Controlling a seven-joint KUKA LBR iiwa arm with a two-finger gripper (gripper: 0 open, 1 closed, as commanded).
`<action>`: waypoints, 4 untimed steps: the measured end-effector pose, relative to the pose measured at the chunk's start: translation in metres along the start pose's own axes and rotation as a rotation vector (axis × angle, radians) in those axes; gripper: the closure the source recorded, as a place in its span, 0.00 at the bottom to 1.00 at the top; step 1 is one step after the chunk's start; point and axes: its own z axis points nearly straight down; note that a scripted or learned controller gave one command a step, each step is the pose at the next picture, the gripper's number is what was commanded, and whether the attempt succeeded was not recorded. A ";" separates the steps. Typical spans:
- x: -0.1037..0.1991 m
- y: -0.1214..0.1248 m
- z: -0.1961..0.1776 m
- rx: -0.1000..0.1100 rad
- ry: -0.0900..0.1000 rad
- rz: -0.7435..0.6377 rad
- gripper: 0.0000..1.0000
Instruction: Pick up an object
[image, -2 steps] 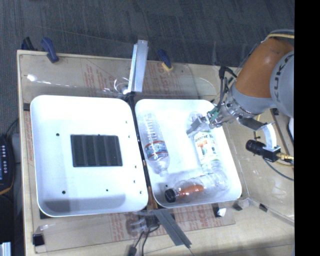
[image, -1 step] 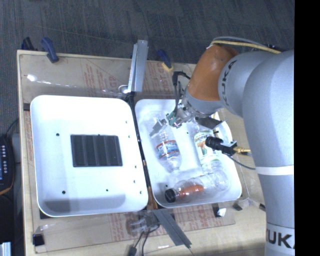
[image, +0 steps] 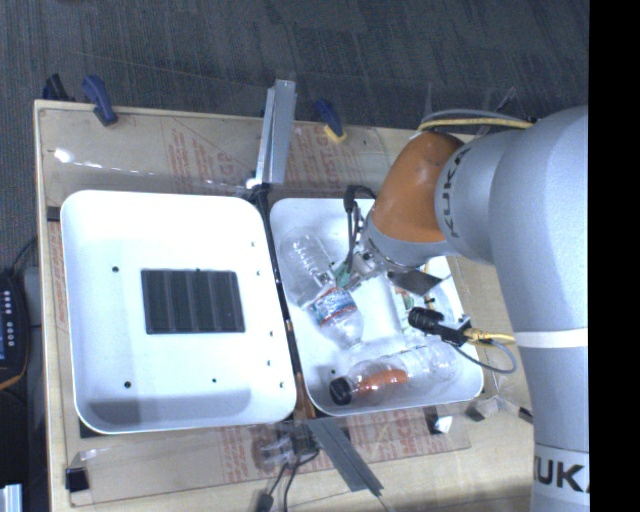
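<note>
Arm (image: 470, 200) down in right bin (image: 300, 390), frame centre-right; gripper (image: 352, 268) just above clear bottle (image: 325, 285); grip state can't tell; 2nd bottle (image: 385, 380) lower in bin; nothing lifted yet; pick pending.

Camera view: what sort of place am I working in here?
Likely a robotics lab bin-picking bench: a KUKA arm reaching over two white bins, clear plastic bottles in the right bin, and blue clamps holding the board.
</note>
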 end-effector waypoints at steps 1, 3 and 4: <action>-0.013 -0.004 -0.025 -0.002 -0.003 -0.135 0.00; 0.007 -0.009 -0.012 -0.003 -0.004 -0.157 1.00; 0.075 0.038 -0.104 -0.003 -0.003 -0.130 1.00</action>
